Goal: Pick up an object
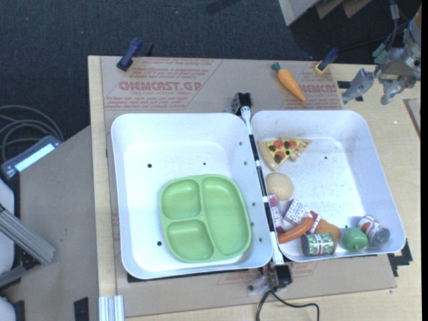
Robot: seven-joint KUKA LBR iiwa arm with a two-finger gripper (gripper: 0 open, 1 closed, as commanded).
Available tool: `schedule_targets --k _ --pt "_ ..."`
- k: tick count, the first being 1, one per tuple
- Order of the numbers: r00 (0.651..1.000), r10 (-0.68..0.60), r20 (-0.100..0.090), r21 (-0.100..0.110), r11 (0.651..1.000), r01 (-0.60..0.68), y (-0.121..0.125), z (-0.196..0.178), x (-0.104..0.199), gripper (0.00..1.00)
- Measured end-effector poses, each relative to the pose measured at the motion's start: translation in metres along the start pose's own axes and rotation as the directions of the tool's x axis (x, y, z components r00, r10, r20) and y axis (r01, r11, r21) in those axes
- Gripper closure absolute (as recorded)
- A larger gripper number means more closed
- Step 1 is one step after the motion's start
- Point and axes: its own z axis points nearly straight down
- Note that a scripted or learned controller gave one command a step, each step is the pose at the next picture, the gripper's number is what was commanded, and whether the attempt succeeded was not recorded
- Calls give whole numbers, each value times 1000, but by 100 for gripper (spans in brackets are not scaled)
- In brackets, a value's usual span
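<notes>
objects bunched in right bin, gripper parked high and away

objects for the pick lie in the right bin point(374, 146), at the right of the frame: a pizza slice point(283, 150) near its upper left corner, a pale round bun point(279, 186) just below it, then a crowded heap along the lower edge — a small packet point(293, 212), a sausage point(295, 232), a green-labelled can point(317, 244), a green ball point(355, 239) and a second small can point(372, 231). they slump toward the low corner, several touching, likely tipped there loose.

gripper point(373, 92) at upper right of frame: both fingers point(354, 85) spread apart, nothing between them. it hangs over the bench just outside the bin's upper right corner, well apart from every object.

arm mostly cut off by the right edge; wrist appears pointed down and leftward.

left bin point(134, 146) carries a green divided tray point(204, 217), lying flat. a toy carrot point(291, 82) rests on the bench above the right bin, outside both.

judgement: approach not yet begun. pizza slice and bun stand clearest of neighbours; the heap looks harder to grasp cleanly.
</notes>
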Motion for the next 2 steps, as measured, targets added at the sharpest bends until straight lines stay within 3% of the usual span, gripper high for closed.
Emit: schedule_targets --k 1,2 --pt "1000 0 -1 2 1000 0 -82 78 16 0" --pt "1000 1 -1 3 1000 -1 -183 171 68 0"
